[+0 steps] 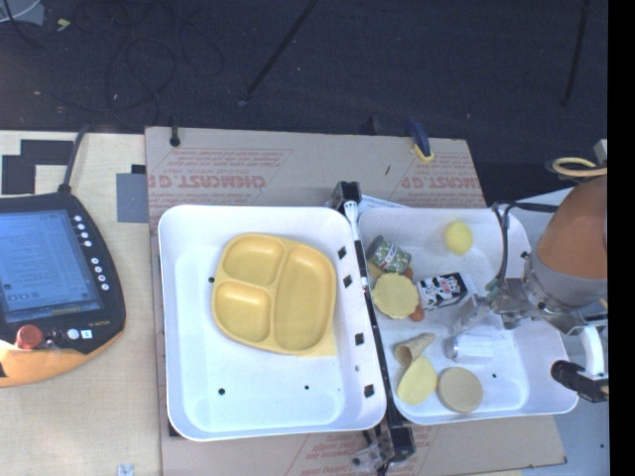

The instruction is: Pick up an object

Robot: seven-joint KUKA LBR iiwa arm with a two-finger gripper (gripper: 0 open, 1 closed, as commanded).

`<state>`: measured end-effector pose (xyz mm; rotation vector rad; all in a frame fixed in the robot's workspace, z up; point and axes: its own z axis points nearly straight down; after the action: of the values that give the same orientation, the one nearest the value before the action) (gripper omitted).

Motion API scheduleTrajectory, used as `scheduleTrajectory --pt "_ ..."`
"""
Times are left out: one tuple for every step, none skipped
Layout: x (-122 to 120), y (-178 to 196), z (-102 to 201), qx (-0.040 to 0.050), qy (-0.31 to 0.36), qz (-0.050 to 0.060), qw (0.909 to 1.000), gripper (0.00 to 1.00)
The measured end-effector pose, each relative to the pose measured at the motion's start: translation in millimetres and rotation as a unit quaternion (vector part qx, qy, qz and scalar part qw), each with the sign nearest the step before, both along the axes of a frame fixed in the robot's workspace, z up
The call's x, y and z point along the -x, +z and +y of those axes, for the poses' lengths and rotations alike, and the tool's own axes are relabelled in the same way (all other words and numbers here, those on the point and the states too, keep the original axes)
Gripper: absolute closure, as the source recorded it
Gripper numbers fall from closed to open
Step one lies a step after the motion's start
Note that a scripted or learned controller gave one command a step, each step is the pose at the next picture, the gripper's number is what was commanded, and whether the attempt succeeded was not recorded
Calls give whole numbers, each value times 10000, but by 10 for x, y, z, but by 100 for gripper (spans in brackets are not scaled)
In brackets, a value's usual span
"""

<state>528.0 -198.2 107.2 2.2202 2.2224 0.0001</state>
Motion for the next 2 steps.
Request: scheduleTrajectory --pt "-754 -200 194 1 21 -12 10000 0" --pt "-169 -184 221 -5 -14 3 10000 0"
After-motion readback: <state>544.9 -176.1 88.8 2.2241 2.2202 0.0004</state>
